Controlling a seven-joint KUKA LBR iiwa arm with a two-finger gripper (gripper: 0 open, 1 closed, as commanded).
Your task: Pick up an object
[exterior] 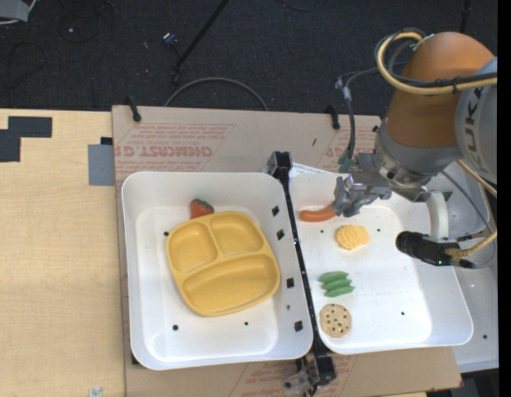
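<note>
Over the far left corner of the right bin (454,337), the gripper (350,202) hangs low, the grey arm (429,131) with its orange band (441,60) reaching in from the right edge. Whether its fingers are apart or together, I cannot tell; they blur into a dark lump from up here. Just beside the gripper, by the bin's far left wall, lies an orange sausage (317,214), close to the tip but with nothing showing it clamped.

Moving toward the middle of that bin, a yellow waffle-like snack (352,237) sits near the gripper. Nearer the front, green pea pods (336,284) lie by the left wall, and a round cookie (335,320) rests at the front left corner. A black cylinder (422,247) hangs over the bin's right side.

Across the divider, the left bin (140,321) carries a yellow divided plate (223,261), tilted a little, filling its middle. A red strawberry-like piece (201,208) peeks out at the plate's far left edge, touching it.
</note>
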